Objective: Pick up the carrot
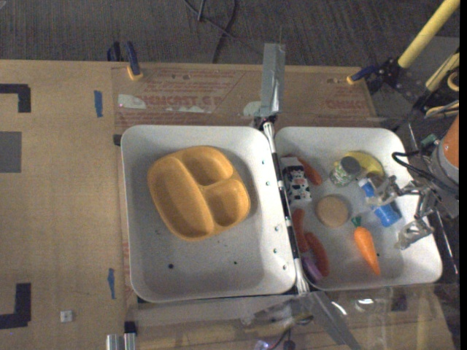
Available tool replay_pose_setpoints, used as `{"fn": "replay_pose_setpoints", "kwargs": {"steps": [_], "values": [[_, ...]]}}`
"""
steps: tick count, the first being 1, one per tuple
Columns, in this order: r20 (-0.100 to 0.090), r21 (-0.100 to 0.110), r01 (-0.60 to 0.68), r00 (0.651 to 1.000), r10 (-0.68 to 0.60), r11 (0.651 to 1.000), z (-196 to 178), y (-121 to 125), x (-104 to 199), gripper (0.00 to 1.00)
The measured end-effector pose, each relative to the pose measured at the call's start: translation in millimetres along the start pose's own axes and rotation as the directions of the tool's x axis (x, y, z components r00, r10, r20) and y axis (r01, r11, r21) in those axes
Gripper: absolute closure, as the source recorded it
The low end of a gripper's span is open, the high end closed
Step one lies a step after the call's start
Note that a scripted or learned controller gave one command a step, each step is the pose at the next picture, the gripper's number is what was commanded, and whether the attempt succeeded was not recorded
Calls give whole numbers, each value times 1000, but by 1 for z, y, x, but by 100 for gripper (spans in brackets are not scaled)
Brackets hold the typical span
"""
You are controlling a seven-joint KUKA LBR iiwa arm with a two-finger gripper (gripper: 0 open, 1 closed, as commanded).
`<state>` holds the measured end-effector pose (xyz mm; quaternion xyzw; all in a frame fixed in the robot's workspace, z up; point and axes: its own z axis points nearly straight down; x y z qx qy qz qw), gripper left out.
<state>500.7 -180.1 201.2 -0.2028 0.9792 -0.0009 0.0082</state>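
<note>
Two white bins side by side: left bin carrying a yellow divided plate, right bin cluttered with small items. Gripper over right bin's far right edge, fingers spread, pinching nothing. Near front of right bin, carrot lying flat, long axis slightly slanted, thick end up-left, tip pointing down-right. Just up-left, tan round disc.

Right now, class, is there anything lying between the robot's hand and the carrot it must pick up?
Nothing visible lies between them. The hand sits at the right bin's right side, and the carrot lies just to its left on bare bin floor. The blue object lies above that gap, the round tan disc further left.
</note>
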Motion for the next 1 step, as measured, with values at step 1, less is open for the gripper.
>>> {"fn": "replay_pose_setpoints", "kwargs": {"steps": [1], "values": [[-9, -3, 14, 1000, -14, 1000, 114, 5, 0, 0]]}}
